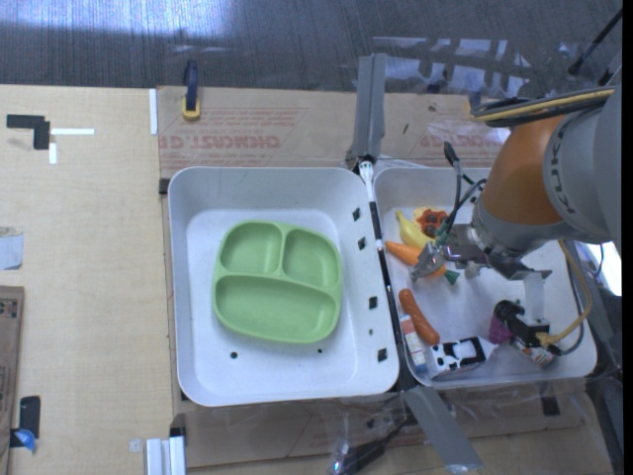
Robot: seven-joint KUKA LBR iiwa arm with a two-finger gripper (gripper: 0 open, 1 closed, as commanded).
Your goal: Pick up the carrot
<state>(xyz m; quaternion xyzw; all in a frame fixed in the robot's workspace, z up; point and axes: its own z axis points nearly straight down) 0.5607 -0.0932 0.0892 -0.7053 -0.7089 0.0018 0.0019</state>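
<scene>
We see wooden tabletop (79, 265) at left. Left bin (188, 265) holds green divided plate (279, 282). Right bin (579, 359) next: carrot (404, 253) near its left wall, green top toward hand (432, 263), which sits at carrot's right end. We cannot tell hand's opening or whether it grips carrot. Yellow banana (408, 230) just above carrot; hot dog (417, 317) below; black-and-white cow toy (459, 355) lower.

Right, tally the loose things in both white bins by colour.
Green: 1, the divided green plastic plate
Orange: 2, the orange carrot and orange-red sausage-shaped toy
Yellow: 1, the yellow banana toy
Black-and-white: 1, the cow-patterned toy
Total: 5
</scene>
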